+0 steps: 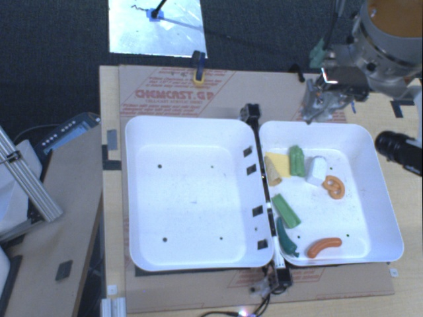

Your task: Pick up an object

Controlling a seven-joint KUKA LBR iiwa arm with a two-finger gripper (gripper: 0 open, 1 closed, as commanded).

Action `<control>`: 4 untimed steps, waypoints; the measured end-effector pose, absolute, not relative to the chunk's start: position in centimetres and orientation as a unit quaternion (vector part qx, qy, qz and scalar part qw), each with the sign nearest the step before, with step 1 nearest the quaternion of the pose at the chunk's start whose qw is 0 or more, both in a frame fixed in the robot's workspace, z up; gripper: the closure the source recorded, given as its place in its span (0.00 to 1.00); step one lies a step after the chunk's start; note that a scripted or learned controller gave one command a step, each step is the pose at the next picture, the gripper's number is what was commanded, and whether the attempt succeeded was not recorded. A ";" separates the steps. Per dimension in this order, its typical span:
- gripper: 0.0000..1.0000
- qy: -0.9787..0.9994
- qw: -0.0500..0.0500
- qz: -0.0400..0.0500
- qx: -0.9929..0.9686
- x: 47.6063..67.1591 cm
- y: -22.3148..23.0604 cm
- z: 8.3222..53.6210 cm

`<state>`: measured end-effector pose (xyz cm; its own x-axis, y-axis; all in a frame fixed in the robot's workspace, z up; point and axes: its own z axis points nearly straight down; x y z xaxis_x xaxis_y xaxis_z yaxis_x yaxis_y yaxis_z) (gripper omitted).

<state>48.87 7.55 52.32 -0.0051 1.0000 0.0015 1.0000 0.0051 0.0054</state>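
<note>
Jaws on the gripper (pixel 316 108) hung above the far rim of the right bin (pixel 380 177), at about 12 o'clock from that bin's centre; whether they stood open or closed could not be told from the fixed overhead camera, and nothing was seen between them. The grey arm (pixel 386 38), with its orange band at the upper right, reached in from 2 o'clock.

All the objects lay inside the right bin, at roughly 6 o'clock from the gripper and clear of it. Nearest were a yellow block (pixel 277 166) and an upright green piece (pixel 296 161) just beside it, with a small white block (pixel 316 170) touching or nearly touching the green piece at its 3 o'clock. An orange pretzel-shaped toy (pixel 334 187) sat at 4 o'clock from the white block. Farther down, a green bar (pixel 286 211) lay tilted near the divider, a dark teal piece (pixel 286 238) lay at its 6 o'clock against the bin's inner wall, and an orange sausage (pixel 324 246) rested near the front rim.

At 9 o'clock the left bin (pixel 132 197) sat side by side with its neighbour on the bench (pixel 172 91).
</note>
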 end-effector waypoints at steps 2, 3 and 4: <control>1.00 0.709 0.001 0.001 0.705 48.6 7.8 53.5; 1.00 0.709 0.001 0.001 0.705 48.6 8.0 53.5; 1.00 0.709 0.001 0.001 0.706 48.6 8.3 53.5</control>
<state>48.65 8.33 53.51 -0.0044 1.0000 0.0011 1.0000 0.0044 0.0027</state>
